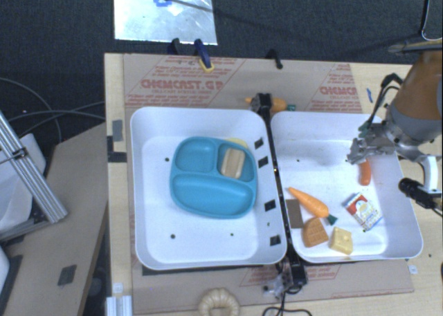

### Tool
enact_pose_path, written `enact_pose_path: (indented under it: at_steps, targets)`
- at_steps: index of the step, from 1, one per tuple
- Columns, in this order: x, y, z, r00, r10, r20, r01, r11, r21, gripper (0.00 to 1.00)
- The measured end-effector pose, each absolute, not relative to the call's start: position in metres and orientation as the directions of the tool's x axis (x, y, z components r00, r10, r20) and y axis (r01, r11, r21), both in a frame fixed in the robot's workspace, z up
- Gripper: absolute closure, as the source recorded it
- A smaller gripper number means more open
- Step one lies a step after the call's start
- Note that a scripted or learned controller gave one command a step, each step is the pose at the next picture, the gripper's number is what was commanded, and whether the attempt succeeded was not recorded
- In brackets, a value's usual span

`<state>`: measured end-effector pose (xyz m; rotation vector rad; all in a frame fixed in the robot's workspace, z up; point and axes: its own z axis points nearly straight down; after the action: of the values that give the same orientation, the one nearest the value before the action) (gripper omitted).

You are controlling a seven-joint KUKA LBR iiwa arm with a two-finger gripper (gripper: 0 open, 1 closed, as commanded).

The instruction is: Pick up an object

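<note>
Item: single arm working over two white bins. The right bin (pixel 387 242) is holding the pickable stock: a carrot (pixel 309 202), a brown wedge (pixel 313 232) just below it, a pale yellow block (pixel 340 240) beside that, a small printed carton (pixel 364 211) and an orange-red sausage-shaped piece (pixel 365 172). The left bin (pixel 149 238) is carrying a blue divided tray (pixel 208 193) with a tan piece (pixel 232 162) sitting in its upper right compartment. The gripper (pixel 363 152) is hanging over the right bin's upper right part, directly above the sausage-shaped piece, whose top end is meeting the gripper's underside. Whether the claw is wide, narrow or closing on anything I cannot tell at this angle. Step in hand, by judgement: the grasp attempt on that piece is being made or is just ending. Next move is calling for a straight lift, then a check that the piece is rising with it.
</note>
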<state>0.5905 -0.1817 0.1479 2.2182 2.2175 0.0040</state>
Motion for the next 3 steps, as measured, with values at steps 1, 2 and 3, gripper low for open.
enact_pose_path:
  at_steps: [1, 2, 3]
  targets:
    - [0.587, -0.184, 0.193, -0.001, 1.0, -0.002, 1.0, 0.001, 0.006, 1.0]
    - [0.589, -0.184, 0.227, -0.004, 1.0, -0.001, 1.0, 0.004, 0.005, 1.0]
    - [0.588, -0.137, 0.218, -0.008, 1.0, 0.001, 1.0, 0.008, 0.001, 1.0]
